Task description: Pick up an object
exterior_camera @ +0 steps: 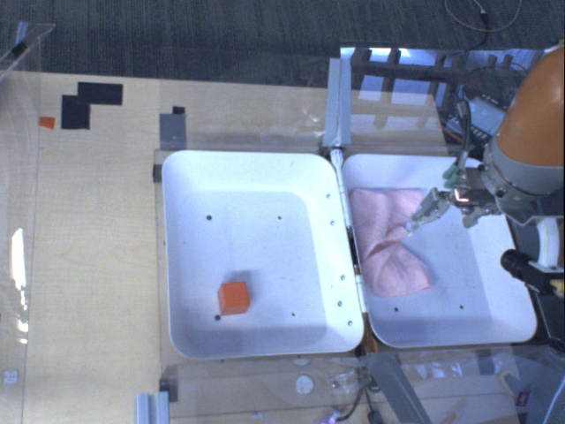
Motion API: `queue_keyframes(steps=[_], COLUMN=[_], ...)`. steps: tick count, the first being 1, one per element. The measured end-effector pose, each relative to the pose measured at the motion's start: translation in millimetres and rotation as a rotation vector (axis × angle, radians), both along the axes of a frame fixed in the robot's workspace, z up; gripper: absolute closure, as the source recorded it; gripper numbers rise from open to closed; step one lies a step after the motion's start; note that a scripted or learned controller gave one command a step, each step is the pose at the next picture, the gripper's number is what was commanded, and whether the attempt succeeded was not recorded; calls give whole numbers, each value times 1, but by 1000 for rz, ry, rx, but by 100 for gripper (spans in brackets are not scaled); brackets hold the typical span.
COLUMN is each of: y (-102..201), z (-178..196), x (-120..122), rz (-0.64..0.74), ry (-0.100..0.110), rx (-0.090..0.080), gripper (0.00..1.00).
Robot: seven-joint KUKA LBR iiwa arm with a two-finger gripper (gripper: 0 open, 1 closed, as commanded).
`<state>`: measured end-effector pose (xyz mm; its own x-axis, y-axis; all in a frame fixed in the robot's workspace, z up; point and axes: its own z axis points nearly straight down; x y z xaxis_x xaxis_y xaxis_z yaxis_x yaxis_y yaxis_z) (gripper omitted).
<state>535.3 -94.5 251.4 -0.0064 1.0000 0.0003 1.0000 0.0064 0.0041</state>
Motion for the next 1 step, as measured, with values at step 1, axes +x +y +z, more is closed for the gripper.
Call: queue_keyframes(steps=[1], y=[-15], z=[-142], x=[50], rz=[-67], ry=[1], rx=[0], gripper=[0])
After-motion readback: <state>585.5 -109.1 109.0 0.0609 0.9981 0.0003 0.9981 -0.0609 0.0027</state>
